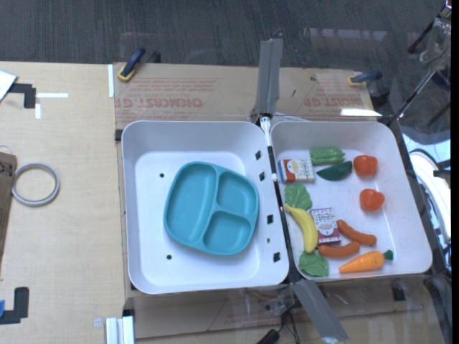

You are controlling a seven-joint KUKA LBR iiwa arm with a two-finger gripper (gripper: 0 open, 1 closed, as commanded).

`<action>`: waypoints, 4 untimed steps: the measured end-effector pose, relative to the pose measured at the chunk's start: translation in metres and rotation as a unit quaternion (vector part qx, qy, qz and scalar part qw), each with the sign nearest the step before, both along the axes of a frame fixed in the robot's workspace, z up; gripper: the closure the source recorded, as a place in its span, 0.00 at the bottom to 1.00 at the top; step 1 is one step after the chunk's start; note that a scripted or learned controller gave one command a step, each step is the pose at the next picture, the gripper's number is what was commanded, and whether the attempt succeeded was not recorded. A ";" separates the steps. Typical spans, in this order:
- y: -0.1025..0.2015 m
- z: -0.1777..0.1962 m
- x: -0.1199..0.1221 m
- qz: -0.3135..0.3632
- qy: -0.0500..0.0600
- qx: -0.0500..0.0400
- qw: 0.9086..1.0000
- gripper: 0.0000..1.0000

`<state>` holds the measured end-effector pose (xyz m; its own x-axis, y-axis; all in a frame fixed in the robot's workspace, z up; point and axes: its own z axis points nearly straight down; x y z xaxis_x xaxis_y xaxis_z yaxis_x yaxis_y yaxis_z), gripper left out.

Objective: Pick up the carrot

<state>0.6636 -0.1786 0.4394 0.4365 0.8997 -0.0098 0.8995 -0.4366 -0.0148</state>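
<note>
An orange carrot with a small green top lies in the near right corner of the right bin, its green end pointing right. Two sausages lie just behind it, and a green leaf sits to its left.
The right bin also holds a banana, two small cartons, two red-orange tomatoes, green beans and a dark green vegetable. A blue divided plate lies in the left bin. A tape roll rests on the bench at left.
</note>
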 end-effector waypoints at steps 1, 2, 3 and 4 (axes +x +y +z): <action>0.001 0.003 0.003 0.002 0.004 0.000 1.000 1.00; 0.002 0.007 0.005 0.004 0.008 -0.001 1.000 1.00; 0.004 0.012 0.008 0.006 0.012 -0.002 1.000 1.00; 0.005 0.016 0.010 0.008 0.016 -0.002 1.000 1.00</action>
